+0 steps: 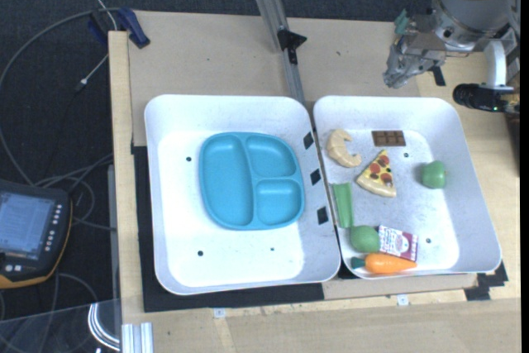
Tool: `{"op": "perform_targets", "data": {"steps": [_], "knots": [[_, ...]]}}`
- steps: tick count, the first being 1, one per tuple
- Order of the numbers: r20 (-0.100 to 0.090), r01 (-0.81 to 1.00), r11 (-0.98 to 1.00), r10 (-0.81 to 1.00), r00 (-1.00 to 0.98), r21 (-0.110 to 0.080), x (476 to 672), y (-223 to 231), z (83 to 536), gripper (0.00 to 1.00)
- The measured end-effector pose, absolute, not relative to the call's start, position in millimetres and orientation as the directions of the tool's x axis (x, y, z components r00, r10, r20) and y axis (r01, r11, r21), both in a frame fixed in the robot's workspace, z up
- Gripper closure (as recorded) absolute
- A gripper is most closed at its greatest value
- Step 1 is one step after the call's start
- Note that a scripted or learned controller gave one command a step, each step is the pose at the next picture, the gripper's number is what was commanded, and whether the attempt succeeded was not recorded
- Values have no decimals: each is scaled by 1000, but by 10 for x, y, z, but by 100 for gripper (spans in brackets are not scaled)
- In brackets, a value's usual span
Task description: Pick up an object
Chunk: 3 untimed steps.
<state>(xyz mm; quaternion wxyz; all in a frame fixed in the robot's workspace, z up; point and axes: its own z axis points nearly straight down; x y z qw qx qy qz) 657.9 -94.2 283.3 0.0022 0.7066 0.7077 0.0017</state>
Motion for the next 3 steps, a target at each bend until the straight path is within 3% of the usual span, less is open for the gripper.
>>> {"op": "perform_targets", "data": {"steps": [1,3], "knots": [[3,1000,6,1000,-6,-2,6346,-391,2830,100],[2,1000,4,1000,-4,-6,5702,477,2609,100]]}}
